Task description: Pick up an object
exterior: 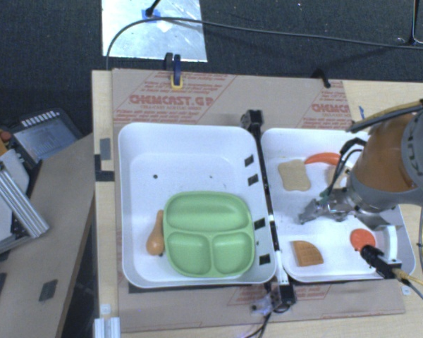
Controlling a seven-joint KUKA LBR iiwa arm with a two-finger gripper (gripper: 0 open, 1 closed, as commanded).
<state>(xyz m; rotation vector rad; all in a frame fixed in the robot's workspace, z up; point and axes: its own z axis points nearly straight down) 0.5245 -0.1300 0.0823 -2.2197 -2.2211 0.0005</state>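
Camera view: gripper (309,214) above brown wedge (306,253)

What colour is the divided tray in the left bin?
Light green; the divided tray shows plainly in the camera view.

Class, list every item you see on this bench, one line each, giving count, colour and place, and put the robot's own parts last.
bins: two, white, side by side on the bench
divided plate: one, green, left bin, near front
wooden piece: one, tan-orange, left bin, left of the plate
pale slice: one, beige, right bin, towards the back
orange piece: one, orange, right bin, back
brown slice: one, brown, right bin, front
red piece: one, red-orange, right bin, front right
clamp: one, yellow and black, back edge
arm: one, grey with orange band, over the right bin
gripper: one, grey, low in the right bin
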